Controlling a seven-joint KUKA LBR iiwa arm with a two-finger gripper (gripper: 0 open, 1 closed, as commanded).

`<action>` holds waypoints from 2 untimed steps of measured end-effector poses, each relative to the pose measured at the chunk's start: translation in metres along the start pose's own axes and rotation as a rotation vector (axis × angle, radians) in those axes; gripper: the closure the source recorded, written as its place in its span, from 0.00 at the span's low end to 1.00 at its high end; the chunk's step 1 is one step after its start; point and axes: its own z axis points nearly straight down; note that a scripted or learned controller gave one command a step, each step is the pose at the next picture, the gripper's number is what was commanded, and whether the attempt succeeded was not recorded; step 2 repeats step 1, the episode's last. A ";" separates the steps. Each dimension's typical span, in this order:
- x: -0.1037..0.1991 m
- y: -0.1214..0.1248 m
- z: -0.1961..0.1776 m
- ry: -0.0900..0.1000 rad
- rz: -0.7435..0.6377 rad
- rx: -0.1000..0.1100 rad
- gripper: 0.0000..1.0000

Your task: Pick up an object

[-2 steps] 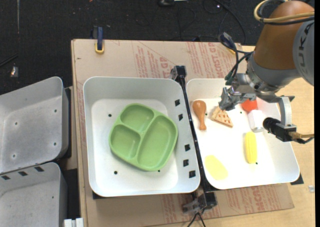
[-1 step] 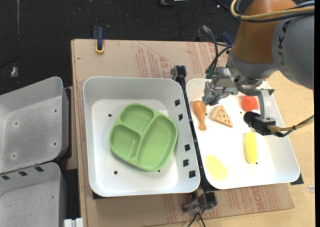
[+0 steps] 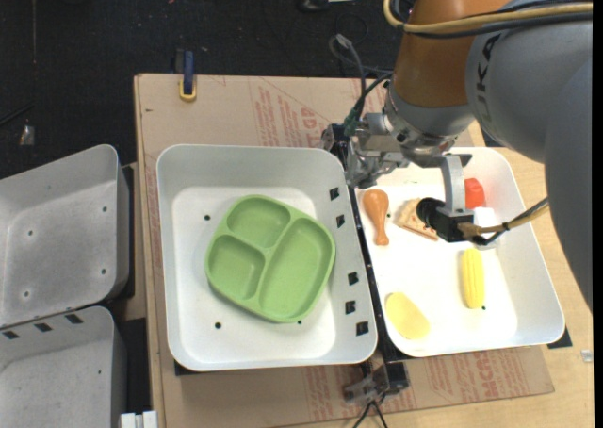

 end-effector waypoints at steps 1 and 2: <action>0.043 0.024 0.007 -0.001 0.002 0.000 1.00; 0.043 0.024 0.007 -0.001 0.002 0.000 1.00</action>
